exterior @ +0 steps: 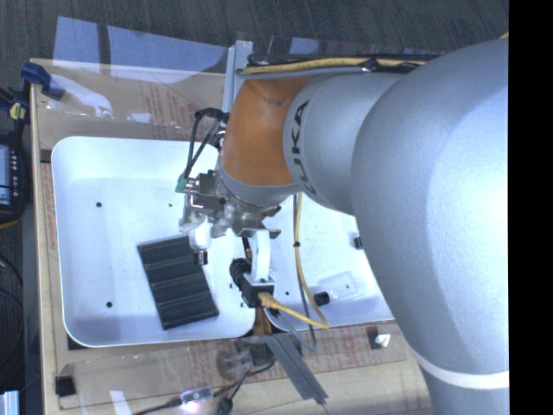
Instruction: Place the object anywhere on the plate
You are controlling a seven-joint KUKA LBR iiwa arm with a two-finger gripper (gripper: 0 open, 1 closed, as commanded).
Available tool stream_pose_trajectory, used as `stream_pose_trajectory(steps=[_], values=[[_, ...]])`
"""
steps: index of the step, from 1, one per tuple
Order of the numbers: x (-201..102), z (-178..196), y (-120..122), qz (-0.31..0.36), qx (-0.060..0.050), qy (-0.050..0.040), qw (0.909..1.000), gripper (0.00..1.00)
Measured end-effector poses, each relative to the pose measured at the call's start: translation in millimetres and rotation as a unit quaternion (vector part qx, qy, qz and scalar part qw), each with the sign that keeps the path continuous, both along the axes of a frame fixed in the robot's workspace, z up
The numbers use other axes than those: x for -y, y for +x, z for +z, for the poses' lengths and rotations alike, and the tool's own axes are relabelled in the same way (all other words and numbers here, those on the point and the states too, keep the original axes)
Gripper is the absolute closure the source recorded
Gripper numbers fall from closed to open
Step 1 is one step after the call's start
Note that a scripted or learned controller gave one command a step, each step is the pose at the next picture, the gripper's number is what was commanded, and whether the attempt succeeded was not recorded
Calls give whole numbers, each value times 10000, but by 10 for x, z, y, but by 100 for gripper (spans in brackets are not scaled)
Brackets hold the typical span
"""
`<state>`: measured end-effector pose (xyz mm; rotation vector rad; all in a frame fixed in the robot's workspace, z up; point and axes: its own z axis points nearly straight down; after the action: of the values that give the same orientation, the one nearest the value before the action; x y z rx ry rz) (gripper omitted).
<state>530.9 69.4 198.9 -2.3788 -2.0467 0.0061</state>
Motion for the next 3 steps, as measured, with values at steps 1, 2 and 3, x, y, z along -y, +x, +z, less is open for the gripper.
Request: stream_pose_trajectory(steps=[1,2,3], values=[[-703,-298,417,-2074,2,-14,9783,100],[-16,-77,1175,-1751,7,-5,9846,100],[-643,-1091,1234,-1788,-22,-12,9839,100]])
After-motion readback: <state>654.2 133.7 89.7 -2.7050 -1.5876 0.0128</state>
